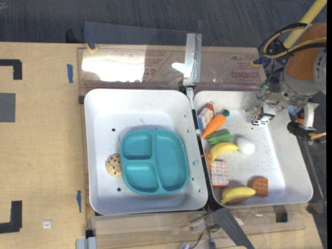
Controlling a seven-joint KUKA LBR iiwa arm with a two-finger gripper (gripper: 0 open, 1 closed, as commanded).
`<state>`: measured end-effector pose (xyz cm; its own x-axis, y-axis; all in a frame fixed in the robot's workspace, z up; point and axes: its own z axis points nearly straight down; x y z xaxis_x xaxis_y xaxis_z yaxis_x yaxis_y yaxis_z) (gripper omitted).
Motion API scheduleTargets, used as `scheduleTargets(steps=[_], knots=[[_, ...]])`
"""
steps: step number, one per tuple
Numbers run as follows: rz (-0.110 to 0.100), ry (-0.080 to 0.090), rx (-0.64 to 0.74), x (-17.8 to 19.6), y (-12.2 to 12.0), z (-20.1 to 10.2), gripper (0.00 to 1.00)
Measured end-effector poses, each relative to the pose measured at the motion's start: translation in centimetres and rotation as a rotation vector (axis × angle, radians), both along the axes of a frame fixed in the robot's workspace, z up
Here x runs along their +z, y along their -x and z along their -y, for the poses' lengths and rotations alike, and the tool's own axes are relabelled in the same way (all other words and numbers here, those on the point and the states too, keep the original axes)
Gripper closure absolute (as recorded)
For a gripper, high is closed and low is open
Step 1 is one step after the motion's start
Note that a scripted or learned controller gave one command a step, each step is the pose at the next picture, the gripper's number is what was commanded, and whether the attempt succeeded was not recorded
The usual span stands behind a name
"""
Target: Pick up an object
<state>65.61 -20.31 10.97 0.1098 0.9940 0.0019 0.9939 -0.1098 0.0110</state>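
The robot arm [306,66] is cut off by the right edge, so most of its body is out of sight. Its claw [262,114] is small and blurred; its fingers cannot be made out. A cookie [113,165] is partly tucked behind the teal tray [154,161]. Print on the small carton [219,173] is too small to read.

Left bin [98,108] — teal divided tray [154,161], cookie [113,165]; right bin [280,165] — toy foods; gripper [263,113] above its far corner.
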Motion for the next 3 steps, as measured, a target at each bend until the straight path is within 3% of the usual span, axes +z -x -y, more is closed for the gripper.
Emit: scheduleTargets(steps=[1,2,3], knots=[[-0.008,0.001,0.122,-2.2,2.1,0.5,1.0],[-0.003,0.003,0.274,-2.1,4.3,-5.5,1.0],[0.0,0.0,0.2,8.0,3.8,-16.4,1.0]])
